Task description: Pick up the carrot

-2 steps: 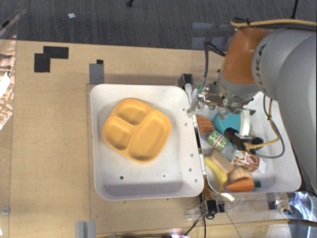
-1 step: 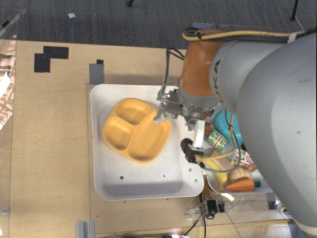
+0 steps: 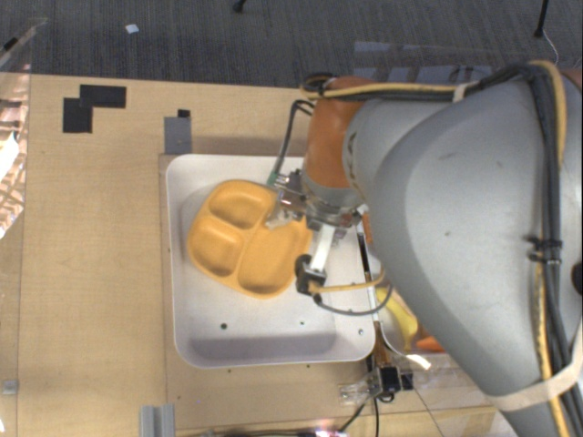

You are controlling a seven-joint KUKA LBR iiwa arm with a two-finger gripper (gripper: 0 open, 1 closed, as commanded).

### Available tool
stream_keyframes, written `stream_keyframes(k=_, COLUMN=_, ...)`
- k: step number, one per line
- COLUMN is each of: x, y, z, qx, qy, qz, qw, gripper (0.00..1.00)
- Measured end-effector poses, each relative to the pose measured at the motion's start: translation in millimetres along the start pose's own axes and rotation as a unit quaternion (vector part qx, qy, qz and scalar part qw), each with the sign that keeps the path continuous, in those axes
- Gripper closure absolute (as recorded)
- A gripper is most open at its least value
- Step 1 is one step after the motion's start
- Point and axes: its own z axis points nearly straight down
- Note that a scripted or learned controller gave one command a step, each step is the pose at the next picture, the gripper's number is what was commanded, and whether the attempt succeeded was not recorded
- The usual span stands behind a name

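Hovering low over the left bin [image 3: 264,340], the tool [image 3: 296,203] sat at the right edge of a yellow three-part plate [image 3: 239,237]. Whether it was clenched or released could not be told from above.

The likely trouble was aim. Nothing carrot-shaped lay beneath the tool, so a grab there would probably catch the plate's rim or nothing at all, and might drag or tip the plate.

The one candidate for the carrot [image 3: 430,342] was an orange sliver past that bin's right wall. It peeped out from under the grey arm [image 3: 455,198], just beside a yellow object [image 3: 401,319], and too little of it showed to be sure. The arm's own bulk covered that side, so how the carrot lay could not be judged.

Farther off, the worktop [image 3: 91,289] bore a black L-shaped mark [image 3: 91,106], well apart from the bin and in nobody's way.
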Motion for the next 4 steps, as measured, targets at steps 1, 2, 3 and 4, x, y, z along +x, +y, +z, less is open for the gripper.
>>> stream_keyframes(k=1, x=-2.0, y=-1.2, z=-7.0, qx=0.004, qy=-0.004, qz=-0.004, qw=1.0, gripper=1.0)
stream_keyframes(k=2, x=40.5, y=-26.0, z=-126.7, qx=0.0, qy=0.001, qz=0.229, qw=0.9734, gripper=1.0)
stream_keyframes(k=3, x=44.6, y=-68.7, z=-9.4, qx=0.007, qy=-0.005, qz=0.113, qw=0.9935, gripper=1.0)
stream_keyframes(k=4, x=19.2, y=-123.6, z=-142.1, qx=0.001, qy=0.001, qz=0.243, qw=0.9701, gripper=1.0)
